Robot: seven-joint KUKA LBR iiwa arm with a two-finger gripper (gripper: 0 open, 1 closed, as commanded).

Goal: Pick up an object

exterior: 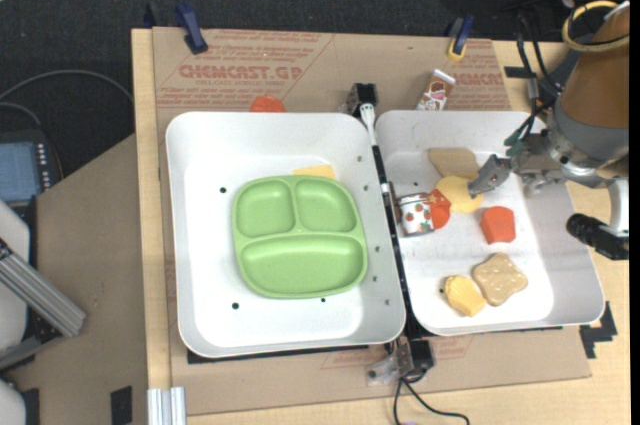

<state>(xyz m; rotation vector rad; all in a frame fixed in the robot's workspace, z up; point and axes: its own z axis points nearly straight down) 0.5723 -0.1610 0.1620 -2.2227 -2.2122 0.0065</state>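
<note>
White right bin (570, 308) holds an orange block (498, 224); tool (492, 175) state unclear.

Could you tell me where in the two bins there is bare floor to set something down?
Left bin: bare floor all round the green tray, widest on its left and below. Right bin: crowded mid-floor around the can, orange block and claw; its near-left corner is bare.

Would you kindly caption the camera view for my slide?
Arm's tool hovers over toy foods in right bin; green divided plate in left bin.
</note>
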